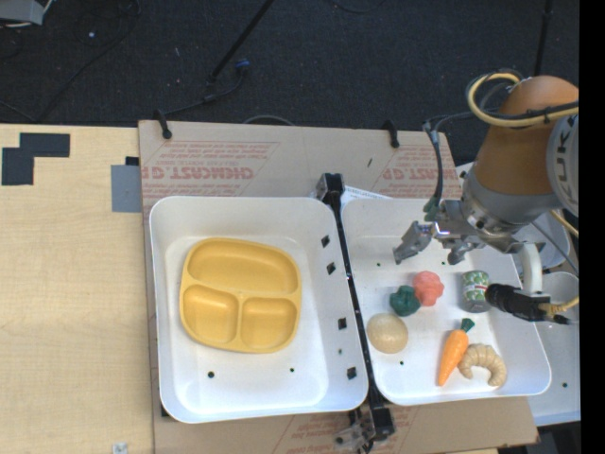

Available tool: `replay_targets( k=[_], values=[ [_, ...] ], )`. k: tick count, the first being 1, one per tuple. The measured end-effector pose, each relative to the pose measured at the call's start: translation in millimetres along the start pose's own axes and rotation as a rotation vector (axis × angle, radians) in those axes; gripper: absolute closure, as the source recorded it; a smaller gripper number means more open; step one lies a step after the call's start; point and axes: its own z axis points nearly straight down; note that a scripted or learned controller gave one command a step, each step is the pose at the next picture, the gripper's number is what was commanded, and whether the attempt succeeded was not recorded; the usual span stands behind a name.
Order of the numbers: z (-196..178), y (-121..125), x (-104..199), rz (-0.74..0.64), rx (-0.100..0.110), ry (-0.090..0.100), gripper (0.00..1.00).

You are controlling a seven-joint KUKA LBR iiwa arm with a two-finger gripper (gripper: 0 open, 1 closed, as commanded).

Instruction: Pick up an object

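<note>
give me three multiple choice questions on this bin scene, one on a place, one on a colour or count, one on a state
1. Where does the divided tray lie?
A. left bin
B. right bin
C. on the cardboard

2. What colour is the toy carrot's body?
A. purple
B. orange
C. white

3. How does the tool stand to the pink toy?
A. clamped on it
B. apart from it, nearer the bin's far end
C. pressing it into the tray

Answers:
1 A, the yellow tray lies in the left bin.
2 B, orange with a green top.
3 B, bare white bin floor shows between the two.
</note>
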Motion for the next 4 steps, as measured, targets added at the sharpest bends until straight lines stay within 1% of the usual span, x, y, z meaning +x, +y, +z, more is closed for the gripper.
replay_targets(
  k=[1,2,3,4],
  values=[
    [64,-4,3,0.000,-0.001,0.000,0.00],
    [85,1,2,-0.002,-0.021,-0.002,0.00],
    [82,-4,1,0.005,-0.005,0.000,1.00],
    [38,2,-1,-0.001,-0.012,-0.002,1.00]
  ],
)
